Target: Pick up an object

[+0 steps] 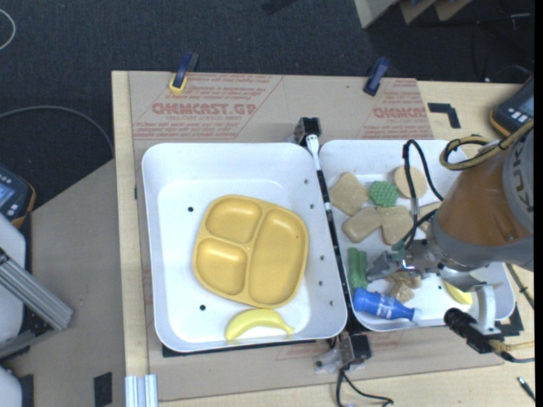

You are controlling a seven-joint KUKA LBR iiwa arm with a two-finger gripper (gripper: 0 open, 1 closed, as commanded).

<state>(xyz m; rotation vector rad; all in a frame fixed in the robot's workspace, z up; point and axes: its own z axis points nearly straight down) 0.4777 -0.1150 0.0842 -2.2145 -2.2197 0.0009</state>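
While the gripper hangs low in the right bin, whether its fingers are spread cannot be told. Blue bottle: one, lying flat along the bin's front edge, long axis left to right. Green stick: one, beside it. Tan slabs: four, rear half. Left bin: one yellow divided tray, one banana.

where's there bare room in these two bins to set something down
Left bin: bare floor above the yellow divided plate and along its left side; the banana takes the front. Right bin: crowded with tan pieces, blue bottle and the gripper.
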